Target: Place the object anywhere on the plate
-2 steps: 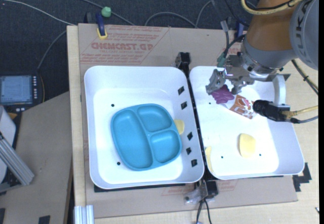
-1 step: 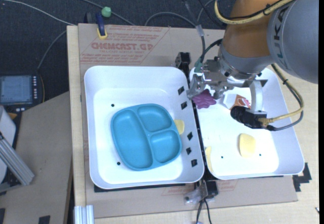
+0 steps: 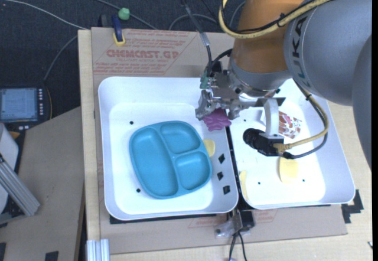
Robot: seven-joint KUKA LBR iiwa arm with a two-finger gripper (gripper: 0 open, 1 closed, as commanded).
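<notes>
- The place reads as a robotics lab or test bench, not a home.
- A grey industrial arm [image 3: 331, 35] with an orange band [image 3: 269, 15] reaches over the bench [image 3: 147, 56], with yellow and black cables looped along it.
- Two shallow white bins [image 3: 112, 136] sit side by side on a brown board printed with red lettering.
- Loose wires trail over dark carpet beyond the bench's far edge.
- A small lit screen [image 3: 20, 104] stands off the bench's left edge, with aluminium framing [image 3: 18, 186] near the lower left corner.
</notes>
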